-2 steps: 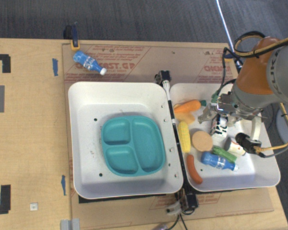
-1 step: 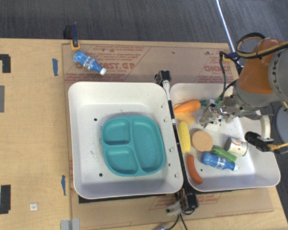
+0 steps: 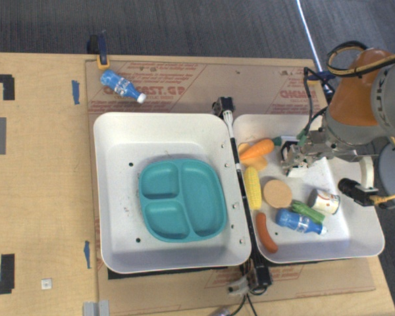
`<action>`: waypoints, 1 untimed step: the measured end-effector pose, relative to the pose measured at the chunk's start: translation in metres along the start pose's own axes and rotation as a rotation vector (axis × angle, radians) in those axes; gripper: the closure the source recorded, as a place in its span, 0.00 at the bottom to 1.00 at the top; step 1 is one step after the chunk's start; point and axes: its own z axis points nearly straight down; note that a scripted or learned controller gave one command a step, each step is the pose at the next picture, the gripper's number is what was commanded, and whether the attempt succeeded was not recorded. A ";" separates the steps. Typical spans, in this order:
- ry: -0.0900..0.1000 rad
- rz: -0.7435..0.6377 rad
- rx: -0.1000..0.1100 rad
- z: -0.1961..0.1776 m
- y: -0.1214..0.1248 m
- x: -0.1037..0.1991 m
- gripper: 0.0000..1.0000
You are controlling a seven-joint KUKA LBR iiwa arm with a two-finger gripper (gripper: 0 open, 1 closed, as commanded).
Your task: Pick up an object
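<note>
The gripper (image 3: 295, 158) is seen low in the right bin (image 3: 365, 245), near its upper middle. How far it is open cannot be told, and nothing is seen held in it. Just to its left a carrot (image 3: 257, 151) lies with its long axis left-right, tilted slightly up to the right. Below and to the left of the gripper, a corn cob (image 3: 252, 187) lies lengthwise top to bottom. A blue bottle (image 3: 299, 221) lies below.

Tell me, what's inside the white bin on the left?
The left bin holds one teal divided tray, with three compartments and nothing in them. Whatever bin floor lies beneath the tray is covered from view.
</note>
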 end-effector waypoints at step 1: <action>0.000 0.050 0.000 -0.097 -0.018 0.064 1.00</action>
